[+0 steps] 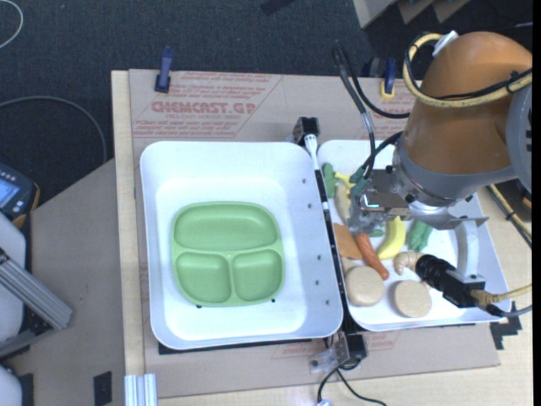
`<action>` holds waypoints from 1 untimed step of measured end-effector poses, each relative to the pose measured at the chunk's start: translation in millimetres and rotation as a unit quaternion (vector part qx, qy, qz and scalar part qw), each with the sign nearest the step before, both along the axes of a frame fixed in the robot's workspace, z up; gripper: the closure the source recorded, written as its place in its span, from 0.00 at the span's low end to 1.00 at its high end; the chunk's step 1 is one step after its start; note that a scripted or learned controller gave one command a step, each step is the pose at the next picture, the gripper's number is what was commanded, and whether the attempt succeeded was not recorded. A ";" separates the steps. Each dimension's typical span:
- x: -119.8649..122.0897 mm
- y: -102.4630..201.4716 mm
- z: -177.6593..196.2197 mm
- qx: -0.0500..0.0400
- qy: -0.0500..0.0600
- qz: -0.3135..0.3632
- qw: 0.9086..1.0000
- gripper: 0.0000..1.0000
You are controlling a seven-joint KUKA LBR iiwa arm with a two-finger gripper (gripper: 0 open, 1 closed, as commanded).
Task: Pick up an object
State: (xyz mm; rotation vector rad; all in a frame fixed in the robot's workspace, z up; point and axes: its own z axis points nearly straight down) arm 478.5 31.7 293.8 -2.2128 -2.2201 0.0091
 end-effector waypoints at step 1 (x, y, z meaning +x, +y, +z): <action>1.0 17.0 23.3 0.000 -0.006 0.000 1.000 1.00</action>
